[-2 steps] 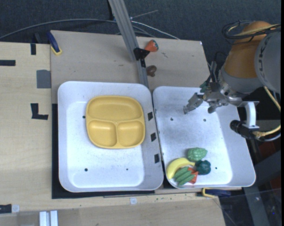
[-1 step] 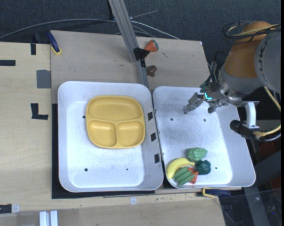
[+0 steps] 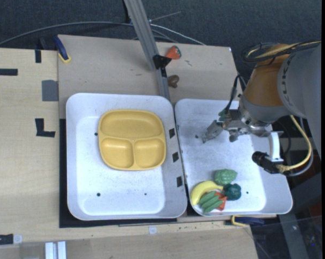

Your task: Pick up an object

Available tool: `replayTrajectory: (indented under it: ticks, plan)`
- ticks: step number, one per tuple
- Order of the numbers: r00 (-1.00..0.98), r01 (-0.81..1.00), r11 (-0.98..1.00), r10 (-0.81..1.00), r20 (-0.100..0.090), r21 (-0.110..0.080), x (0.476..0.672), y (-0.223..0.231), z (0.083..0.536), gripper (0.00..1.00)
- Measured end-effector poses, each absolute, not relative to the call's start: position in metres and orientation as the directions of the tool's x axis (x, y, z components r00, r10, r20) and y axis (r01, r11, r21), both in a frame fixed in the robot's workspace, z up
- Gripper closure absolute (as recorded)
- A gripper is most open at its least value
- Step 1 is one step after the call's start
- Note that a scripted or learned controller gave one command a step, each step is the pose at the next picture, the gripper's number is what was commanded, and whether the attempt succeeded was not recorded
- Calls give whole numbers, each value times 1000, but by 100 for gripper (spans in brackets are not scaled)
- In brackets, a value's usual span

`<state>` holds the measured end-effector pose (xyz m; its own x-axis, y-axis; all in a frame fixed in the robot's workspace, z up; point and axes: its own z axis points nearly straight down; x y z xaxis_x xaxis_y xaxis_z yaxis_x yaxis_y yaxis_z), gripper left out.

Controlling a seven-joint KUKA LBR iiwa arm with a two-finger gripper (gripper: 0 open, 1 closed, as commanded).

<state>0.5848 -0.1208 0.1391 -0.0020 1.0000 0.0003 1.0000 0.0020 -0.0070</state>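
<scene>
Nearest, a cluster of toy food is seen in the near corner of the right bin [image 3: 270, 198]: a banana [image 3: 201, 189], green vegetables [image 3: 225, 176] and a small red piece, touching one another, probably left piled as pick targets; above the bin's bare middle, well apart from them, the claw [image 3: 220, 130] is held with fingers spread, nothing between them; farther left, a yellow divided plate [image 3: 132, 139] lies in the left bin [image 3: 78, 161] on the counter [image 3: 97, 63].

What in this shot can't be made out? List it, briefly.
- Toy food pile, camera view: banana and green pieces overlap, so lower ones are partly hidden and too small to identify.
- Gripper: small and blurred; finger state unclear.
- Arm: cut off by the right edge.
- Small objects on the bench above the bins: too small to name.
</scene>
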Motion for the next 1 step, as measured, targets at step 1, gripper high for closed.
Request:
replayTrajectory:
  ticks: [1]
  plan:
    - [-2,1000,2,1000,-2,0,585,-121,87,0]
